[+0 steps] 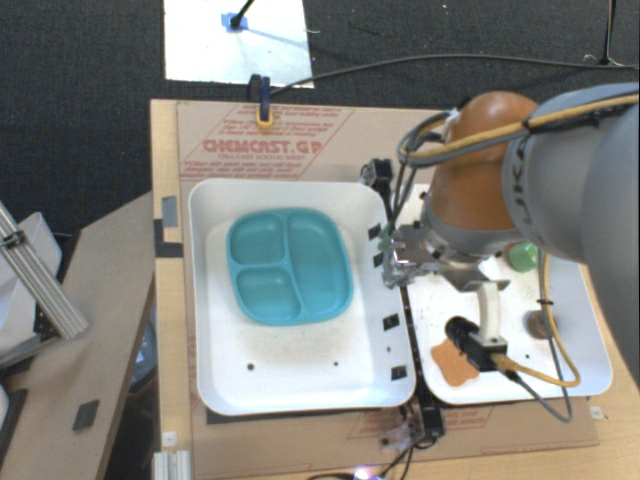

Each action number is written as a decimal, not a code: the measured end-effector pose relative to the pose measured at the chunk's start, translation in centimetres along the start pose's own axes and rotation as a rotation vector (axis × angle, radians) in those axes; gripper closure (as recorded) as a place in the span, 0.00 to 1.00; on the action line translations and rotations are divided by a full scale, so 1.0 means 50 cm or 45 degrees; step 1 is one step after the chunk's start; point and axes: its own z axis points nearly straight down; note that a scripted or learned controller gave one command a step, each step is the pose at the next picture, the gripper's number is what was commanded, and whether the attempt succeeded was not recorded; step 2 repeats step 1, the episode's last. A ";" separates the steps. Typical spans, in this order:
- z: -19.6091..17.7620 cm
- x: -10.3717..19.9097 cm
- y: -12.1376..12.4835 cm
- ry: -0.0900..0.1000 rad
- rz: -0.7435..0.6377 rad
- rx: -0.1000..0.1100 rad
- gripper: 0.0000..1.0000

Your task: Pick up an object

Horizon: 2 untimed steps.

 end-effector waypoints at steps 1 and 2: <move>-0.029 0.097 0.021 0.001 0.001 -0.002 1.00; -0.029 0.097 0.021 0.001 0.001 -0.002 1.00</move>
